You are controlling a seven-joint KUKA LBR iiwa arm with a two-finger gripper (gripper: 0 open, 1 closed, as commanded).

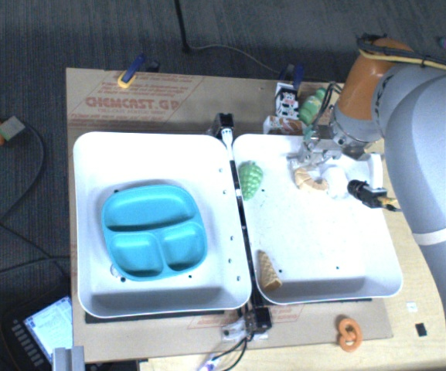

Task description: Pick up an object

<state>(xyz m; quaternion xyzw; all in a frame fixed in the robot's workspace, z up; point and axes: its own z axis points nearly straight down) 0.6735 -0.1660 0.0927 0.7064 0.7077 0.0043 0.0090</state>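
we see the pincer [313, 154] low over a tan object [311, 179] in the right bin [362, 284]; its grip we cannot tell.

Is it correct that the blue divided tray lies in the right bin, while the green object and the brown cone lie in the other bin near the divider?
Not quite. The camera view shows the blue divided tray in the left bin, not the right one. The green object and the brown cone lie in the right bin, near the divider.
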